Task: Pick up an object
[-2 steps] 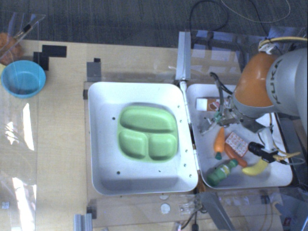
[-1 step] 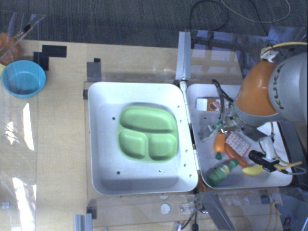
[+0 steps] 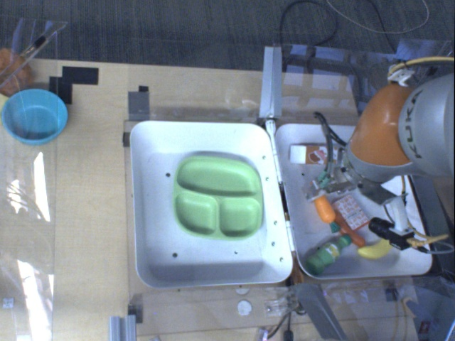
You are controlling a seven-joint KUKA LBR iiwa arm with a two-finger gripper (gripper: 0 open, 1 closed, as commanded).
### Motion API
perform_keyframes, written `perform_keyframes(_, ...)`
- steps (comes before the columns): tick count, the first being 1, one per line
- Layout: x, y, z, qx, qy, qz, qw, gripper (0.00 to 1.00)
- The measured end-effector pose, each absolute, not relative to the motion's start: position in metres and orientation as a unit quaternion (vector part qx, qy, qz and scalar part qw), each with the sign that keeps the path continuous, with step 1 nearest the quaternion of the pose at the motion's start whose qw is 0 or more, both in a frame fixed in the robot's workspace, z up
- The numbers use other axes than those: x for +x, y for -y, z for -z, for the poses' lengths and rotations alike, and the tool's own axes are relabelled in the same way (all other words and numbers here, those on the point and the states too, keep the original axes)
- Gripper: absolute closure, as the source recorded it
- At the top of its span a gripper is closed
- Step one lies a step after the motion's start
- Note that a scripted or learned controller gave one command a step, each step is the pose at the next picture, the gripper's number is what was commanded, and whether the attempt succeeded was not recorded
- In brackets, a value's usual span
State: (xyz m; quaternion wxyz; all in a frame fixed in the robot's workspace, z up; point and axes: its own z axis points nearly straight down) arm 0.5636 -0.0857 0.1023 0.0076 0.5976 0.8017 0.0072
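Tool (image 3: 328,183) hovers beside arm (image 3: 416,130) marked "KUKA".

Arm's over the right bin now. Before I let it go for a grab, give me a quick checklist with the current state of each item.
1. Gripper positioned over the right bin, above the pile: ok.
2. Targets within reach: ok. An orange carrot, a green bottle and a yellow banana lie just below the gripper.
3. Anything already held: cannot tell; the wrist hides that area.
4. Objects spaced for a clean grab: not ok. They are crowded together, with a red-patterned packet beside the carrot.
5. Left bin ready to receive: ok. It holds a green divided tray.
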Motion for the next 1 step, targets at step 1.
perform_keyframes(1,0.5791,-0.0056,-0.1861,0.663,-0.749,-0.0025,0.002,1.00)
